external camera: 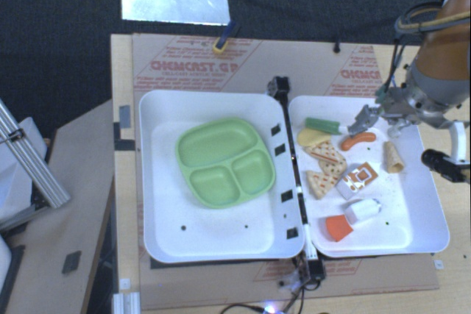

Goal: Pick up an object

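Tool low over right bin, at its upper edge; state impossible to tell. Just below and left of it, one orange sausage, touching nothing of the tool visibly. Beside that, one green stick and one yellow piece. Two waffle wedges stacked toward the divider. One cone, one patterned box, one white block, one orange block. In left bin, one green tray with three compartments.
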You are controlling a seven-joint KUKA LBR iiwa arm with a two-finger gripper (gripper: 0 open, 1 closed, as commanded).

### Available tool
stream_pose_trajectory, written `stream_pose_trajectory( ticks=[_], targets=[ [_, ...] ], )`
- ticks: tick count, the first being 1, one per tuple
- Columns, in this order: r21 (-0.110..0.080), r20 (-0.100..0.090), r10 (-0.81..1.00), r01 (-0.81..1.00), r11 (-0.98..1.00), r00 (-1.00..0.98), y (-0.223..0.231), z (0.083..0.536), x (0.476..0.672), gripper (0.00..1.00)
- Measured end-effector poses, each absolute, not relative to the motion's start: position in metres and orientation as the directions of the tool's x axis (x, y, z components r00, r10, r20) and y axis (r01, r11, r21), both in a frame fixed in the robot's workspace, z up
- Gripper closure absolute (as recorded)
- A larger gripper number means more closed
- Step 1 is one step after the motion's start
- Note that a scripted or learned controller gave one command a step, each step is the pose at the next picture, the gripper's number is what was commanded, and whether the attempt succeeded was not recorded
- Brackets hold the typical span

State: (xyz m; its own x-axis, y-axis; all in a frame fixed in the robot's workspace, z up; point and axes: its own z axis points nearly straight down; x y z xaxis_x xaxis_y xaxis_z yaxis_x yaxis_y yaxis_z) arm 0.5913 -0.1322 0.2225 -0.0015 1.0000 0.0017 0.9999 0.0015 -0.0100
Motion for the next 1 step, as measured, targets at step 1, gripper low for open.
stream_pose_trajectory(
  ticks=[1],
  targets=[
    [0.001,0.0,1.0,1.0,0.004,-0.004,-0.132,0.2288,0.5938,0.0]
  ],
)
